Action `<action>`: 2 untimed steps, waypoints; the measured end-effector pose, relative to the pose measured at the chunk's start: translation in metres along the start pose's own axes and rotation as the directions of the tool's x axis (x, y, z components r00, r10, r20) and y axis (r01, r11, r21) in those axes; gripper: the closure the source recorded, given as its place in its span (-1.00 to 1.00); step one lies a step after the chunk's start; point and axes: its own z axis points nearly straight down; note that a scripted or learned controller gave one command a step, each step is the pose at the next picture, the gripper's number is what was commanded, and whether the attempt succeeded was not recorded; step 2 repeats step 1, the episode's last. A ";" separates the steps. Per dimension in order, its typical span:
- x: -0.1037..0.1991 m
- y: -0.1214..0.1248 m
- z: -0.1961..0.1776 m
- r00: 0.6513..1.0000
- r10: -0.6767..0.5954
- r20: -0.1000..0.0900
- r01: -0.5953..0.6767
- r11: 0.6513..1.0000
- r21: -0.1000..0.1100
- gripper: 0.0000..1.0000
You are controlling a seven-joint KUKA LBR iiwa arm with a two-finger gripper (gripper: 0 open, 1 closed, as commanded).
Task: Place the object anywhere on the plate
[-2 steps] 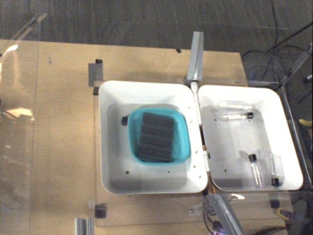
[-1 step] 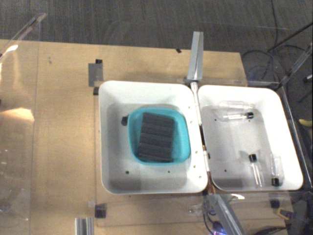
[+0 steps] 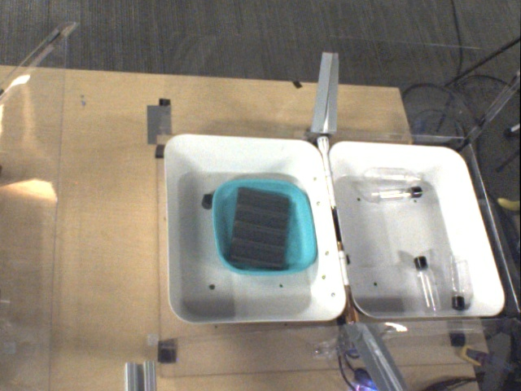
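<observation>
The task's thing, a dark grey ribbed block (image 3: 261, 225), lies flat on the teal plate (image 3: 305, 235), which sits in the left bin (image 3: 183, 218), a little left of the frame's centre. The block rests squarely within the plate's raised rim, its long side running top to bottom and slightly tilted, with teal showing on every side. Lying so, it looks settled and supported by the plate alone, so the placing appears to be done already, judged from how things lie.

The right bin (image 3: 480, 218) holds a few small clear tubes with dark caps: one (image 3: 391, 187) near its upper middle, and two more (image 3: 424, 279) (image 3: 459, 283) toward its lower right. They lie loose and well apart from the plate, probably spare items that play no part in this task.

A grey post (image 3: 326, 96) stands at the upper edge where the two bins meet.

As for the claw, nothing touches or grips the block, and whether the claw is clenched or released cannot be told here.
</observation>
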 end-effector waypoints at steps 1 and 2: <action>0.000 0.000 0.000 1.000 -0.001 0.000 0.001 1.000 0.000 -1.00; 0.000 0.000 0.000 1.000 -0.001 0.000 0.001 1.000 0.000 -1.00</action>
